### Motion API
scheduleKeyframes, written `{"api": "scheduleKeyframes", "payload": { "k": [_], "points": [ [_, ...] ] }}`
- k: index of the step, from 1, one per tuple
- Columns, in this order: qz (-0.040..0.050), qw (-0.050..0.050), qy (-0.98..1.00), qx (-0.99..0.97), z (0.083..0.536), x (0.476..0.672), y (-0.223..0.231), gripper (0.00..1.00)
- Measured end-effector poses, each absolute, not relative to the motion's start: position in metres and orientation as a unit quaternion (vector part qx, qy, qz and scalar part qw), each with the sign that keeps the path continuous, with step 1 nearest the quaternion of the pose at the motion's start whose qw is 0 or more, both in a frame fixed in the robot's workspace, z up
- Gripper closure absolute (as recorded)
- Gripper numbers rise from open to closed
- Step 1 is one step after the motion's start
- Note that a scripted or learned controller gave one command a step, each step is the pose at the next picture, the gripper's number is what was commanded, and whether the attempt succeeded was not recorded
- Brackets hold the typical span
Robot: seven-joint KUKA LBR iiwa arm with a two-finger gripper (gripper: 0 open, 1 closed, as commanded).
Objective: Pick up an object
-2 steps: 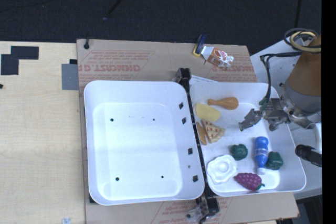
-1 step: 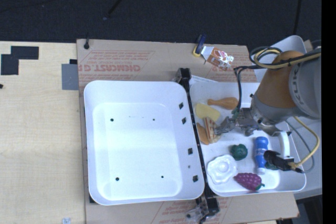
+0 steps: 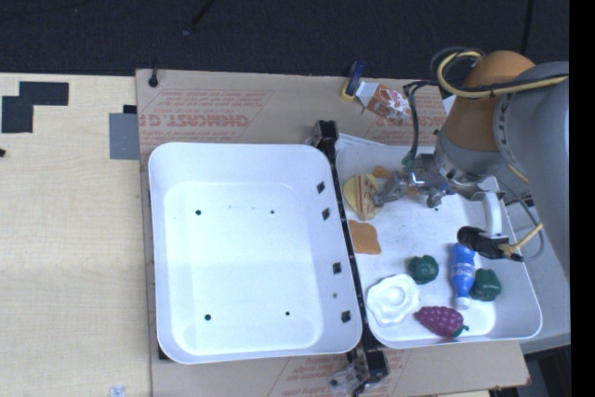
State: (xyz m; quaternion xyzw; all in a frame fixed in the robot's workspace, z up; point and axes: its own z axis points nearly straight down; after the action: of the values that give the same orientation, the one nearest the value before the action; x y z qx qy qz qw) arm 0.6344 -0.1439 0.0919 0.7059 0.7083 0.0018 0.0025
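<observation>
In the right-hand shallow white plastic bin [image 3: 530,316], toward its upper left part, the robot's hand [image 3: 383,191] reaches in from the right, low over a pale yellow, rounded toy food piece [image 3: 357,196] that lies close to the divider between the two bins. The hand's metal fingers [image 3: 390,189] point leftward at that piece and seem to touch or nearly touch its right edge; whether they are spread or pressed together cannot be told from this slanted view, and nothing is plainly seen pinched between them. The relation that matters for the next move is simple: the yellow piece lies just to the left of the fingertips, between them and the bin's left wall, so a grasp would call for only a short advance leftward and down rather than a long reach. Its long axis looks roughly up-and-down in the view, crosswise to the reach. Just below it sits an orange wedge-shaped piece [image 3: 364,240], near but apart. The other candidates lie well away toward the near edge: a white fried-egg toy [image 3: 391,300], a purple bunch of grapes [image 3: 439,321], a dark green round vegetable [image 3: 424,269], a blue bottle [image 3: 462,267] and a second green pepper-like piece [image 3: 485,284]. The left white bin [image 3: 172,165] sits beside it on the tabletop [image 3: 65,228].
</observation>
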Motion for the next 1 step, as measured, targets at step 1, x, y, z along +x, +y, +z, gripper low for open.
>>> {"api": "scheduleKeyframes", "payload": {
  "k": [1],
  "points": [
    [0.0020, 0.006, 0.707, 0.708, 0.2135, 0.6306, -0.1833, 0.00]
  ]
}}
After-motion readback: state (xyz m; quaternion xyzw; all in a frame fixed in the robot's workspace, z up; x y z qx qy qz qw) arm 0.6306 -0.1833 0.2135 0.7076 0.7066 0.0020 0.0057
